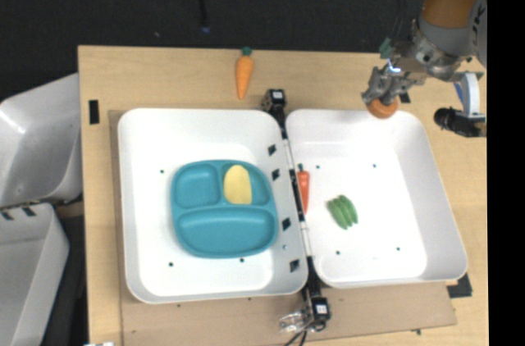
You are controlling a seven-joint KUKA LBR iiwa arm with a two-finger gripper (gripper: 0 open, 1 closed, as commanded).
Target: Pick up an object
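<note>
My gripper (385,96) hangs over the far rim of the right bin (426,164), its fingers closed around a small round orange object (382,108) that pokes out below the fingertips. In the right bin lie a green vegetable (344,211) near the middle and a small orange-red piece (303,187) against the left wall. The left bin (139,172) holds a blue divided plate (205,225) with a yellow item (238,184) in its upper right compartment.
A carrot (244,74) lies on the wooden bench (328,74) behind the left bin. Black clips (274,99) sit along the seam between the bins. A white structure (33,147) stands at the left edge.
</note>
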